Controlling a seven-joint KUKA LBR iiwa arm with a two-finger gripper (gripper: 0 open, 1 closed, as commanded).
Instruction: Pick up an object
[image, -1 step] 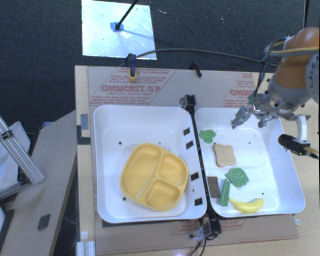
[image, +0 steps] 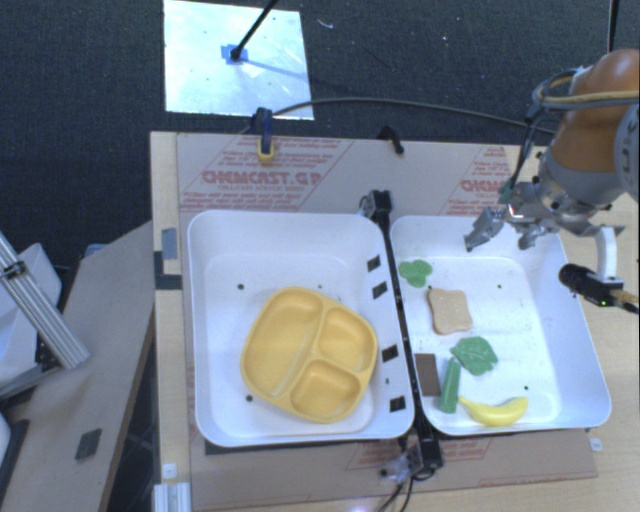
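Note:
The right bin holds a small green leaf piece, a tan slice of bread, a larger green leaf, a green pod, a brown block and a yellow banana. My gripper hangs over the bin's far edge, above and to the right of the small leaf. Its fingers are spread open with nothing between them.
In the left bin lies a yellow divided plate. A black strip of clips runs between the bins. A black cable arcs over the bench's far side, and a grey bracket sticks out at the right.

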